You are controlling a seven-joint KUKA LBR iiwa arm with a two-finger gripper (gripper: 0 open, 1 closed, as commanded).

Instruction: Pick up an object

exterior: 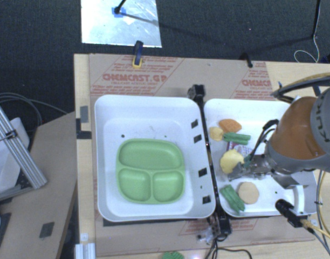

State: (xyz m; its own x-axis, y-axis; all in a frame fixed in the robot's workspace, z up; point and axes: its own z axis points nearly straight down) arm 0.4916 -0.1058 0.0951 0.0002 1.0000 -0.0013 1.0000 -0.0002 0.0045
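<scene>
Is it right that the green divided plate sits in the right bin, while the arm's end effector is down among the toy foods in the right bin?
Not quite. The camera view shows the green divided plate in the left bin, not the right one. The rest holds: the end effector is down among the toy foods in the right bin, beside the yellow piece.

Pale green divided plate in a white bin; yellow lemon, orange piece, green pod
</scene>
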